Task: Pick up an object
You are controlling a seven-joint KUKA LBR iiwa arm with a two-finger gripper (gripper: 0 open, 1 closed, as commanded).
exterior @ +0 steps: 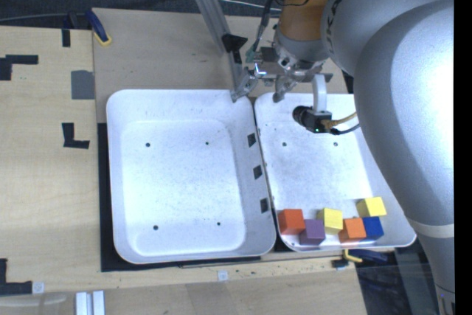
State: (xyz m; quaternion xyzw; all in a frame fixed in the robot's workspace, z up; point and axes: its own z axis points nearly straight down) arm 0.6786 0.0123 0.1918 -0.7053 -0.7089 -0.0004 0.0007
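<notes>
Several small blocks lie along the near edge of the right bin (pixel 310 166): an orange block (pixel 291 220), a purple block (pixel 315 232), a yellow block (pixel 332 218), a second orange block (pixel 354 229), a blue block (pixel 373 228) and another yellow block (pixel 373 206). My gripper (pixel 265 90) hangs over the far end of the bins, above the divide between them and well away from the blocks. Its two fingers stand apart with nothing between them.
The left bin (pixel 177 173) sits beside the right one. A slanted metal post (pixel 206 4) comes down to the far edge of the bins, close to the gripper's left. The grey arm covers the right side. A black cable fitting (pixel 306 116) hangs under the wrist.
</notes>
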